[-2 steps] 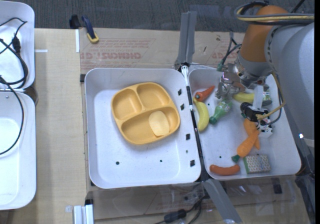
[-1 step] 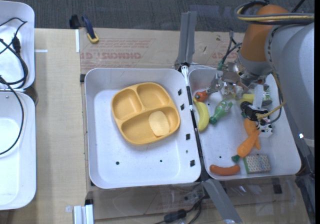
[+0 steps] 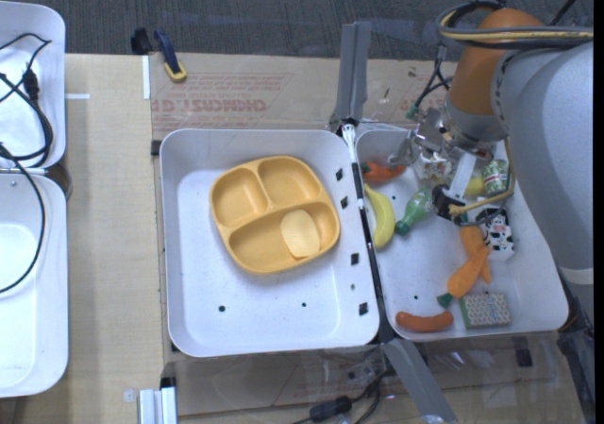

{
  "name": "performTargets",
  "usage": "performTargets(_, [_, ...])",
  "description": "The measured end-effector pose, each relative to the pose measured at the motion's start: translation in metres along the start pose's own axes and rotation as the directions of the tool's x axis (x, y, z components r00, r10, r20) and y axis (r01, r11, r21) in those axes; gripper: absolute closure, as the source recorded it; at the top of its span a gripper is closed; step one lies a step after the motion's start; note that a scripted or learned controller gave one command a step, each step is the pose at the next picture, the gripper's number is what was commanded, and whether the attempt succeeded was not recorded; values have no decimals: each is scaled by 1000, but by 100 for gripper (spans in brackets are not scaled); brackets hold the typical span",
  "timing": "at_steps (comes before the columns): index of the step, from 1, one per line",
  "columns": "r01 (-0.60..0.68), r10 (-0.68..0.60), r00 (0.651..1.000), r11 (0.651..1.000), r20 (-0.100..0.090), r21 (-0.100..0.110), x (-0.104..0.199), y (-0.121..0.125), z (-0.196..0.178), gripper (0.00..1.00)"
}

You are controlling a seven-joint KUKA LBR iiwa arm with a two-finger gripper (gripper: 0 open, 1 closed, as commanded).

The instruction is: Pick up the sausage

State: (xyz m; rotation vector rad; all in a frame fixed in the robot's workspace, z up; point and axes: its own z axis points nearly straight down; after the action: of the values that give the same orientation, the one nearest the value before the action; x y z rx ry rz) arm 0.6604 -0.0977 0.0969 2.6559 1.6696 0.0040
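I see sausage lying flat at near edge of right bin, long axis left-right, just beside sponge. Hand well apart above; grip state I cannot tell.

Divided plate in left bin, sausage at right bin's near edge, beside sponge

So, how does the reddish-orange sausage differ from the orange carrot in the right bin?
The reddish-orange sausage is short, rounded at both ends and lies almost level near the bin's front edge; the orange carrot is longer, tapers, carries a green tip and lies at a slant. The sausage is redder, the carrot paler. Both lie free in the right white bin.
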Motion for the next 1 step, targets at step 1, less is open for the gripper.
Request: performTargets(1, [1, -1, 1000, 1000, 3, 9, -1, -2, -8, 100])
